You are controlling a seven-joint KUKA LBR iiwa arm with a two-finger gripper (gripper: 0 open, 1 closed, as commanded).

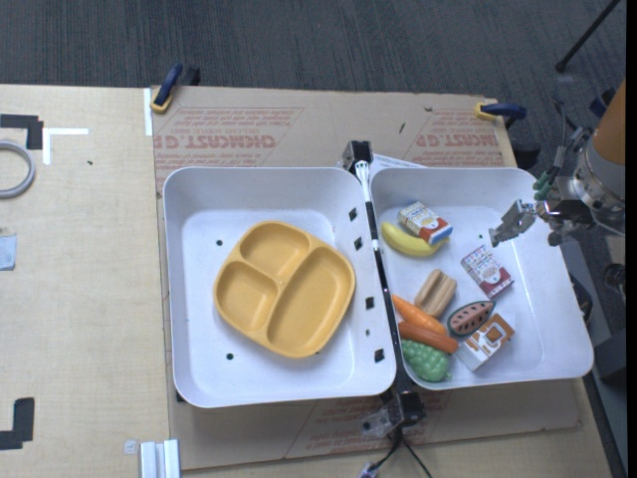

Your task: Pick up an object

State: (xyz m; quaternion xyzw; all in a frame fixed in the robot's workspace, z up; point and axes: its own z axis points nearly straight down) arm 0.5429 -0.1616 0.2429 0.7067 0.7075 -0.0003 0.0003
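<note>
While the gripper [515,222] hangs over the right bin's [557,352] upper right, near its rim, we can't tell how its jaws stand and see nothing between them. Largest first: left bin [189,297], smooth white plastic, rounded corners, holding a matte yellow three-section plate [286,288] with bare floor all round it. Right bin contents crowd its left half: curved banana [406,240] touching a small carton [425,221], red-white packet [487,271], tan bun [435,291], orange carrot [423,319], brown-white box [487,341], dark oval piece [470,317], knobbly green lump [429,361]. We see bare floor along the right wall.
</note>
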